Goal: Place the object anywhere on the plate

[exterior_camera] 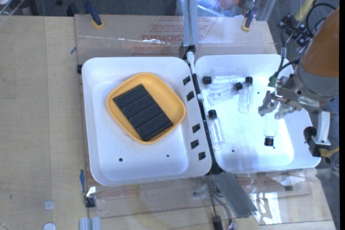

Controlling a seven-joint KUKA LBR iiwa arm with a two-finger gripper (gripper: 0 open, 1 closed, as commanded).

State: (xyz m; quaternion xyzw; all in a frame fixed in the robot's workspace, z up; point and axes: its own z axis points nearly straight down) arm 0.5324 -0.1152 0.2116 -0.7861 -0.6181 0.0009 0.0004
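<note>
The gripper [272, 106] is seen low over the right bin [302, 156], well to the right of the plate [117, 95]; how far it is open, and whether anything is held, cannot be told. Several vials lie in that bin, one [269, 131] just below the gripper, others [223, 83] nearer the plate. A firm hold on one vial should be confirmed before the carry is made leftward to the dark pad [143, 111] on the plate.

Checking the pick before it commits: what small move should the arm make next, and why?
Probably straight down. The gripper hangs over the right bin, just above a clear vial with a black cap. The yellow plate in the left bin bears only a dark ribbed block.
</note>
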